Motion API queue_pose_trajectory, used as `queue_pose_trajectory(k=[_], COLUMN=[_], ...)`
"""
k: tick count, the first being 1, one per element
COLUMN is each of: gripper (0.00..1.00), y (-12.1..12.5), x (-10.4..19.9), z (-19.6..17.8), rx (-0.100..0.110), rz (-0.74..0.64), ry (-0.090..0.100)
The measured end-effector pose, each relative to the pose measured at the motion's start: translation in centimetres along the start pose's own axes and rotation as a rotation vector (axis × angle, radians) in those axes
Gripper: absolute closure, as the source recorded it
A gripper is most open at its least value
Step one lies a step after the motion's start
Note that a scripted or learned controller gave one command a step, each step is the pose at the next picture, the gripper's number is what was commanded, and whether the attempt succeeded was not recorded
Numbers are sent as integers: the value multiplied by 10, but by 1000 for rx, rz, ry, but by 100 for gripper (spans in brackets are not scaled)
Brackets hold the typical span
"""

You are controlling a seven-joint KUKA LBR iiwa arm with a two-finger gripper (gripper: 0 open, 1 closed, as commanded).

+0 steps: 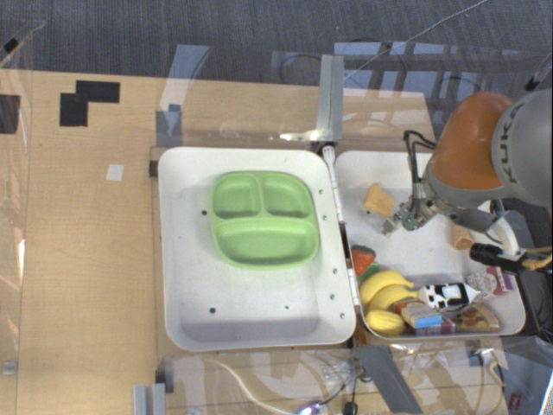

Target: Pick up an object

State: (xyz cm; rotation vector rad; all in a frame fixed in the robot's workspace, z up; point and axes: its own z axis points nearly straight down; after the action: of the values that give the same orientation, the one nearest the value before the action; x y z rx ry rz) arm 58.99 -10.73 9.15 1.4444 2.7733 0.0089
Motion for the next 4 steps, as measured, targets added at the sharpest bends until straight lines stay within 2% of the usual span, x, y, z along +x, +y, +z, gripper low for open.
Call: queue_pose_trajectory(k=[1, 2, 3, 4], gripper=[100, 0, 0, 0], y=[-1, -1, 42, 62], x=[6, 6, -4, -21], z=[-9, -9, 2, 3], rx=[8, 8, 2, 3], rz=[396, 397, 556, 521], ry=[5, 5, 2, 3])
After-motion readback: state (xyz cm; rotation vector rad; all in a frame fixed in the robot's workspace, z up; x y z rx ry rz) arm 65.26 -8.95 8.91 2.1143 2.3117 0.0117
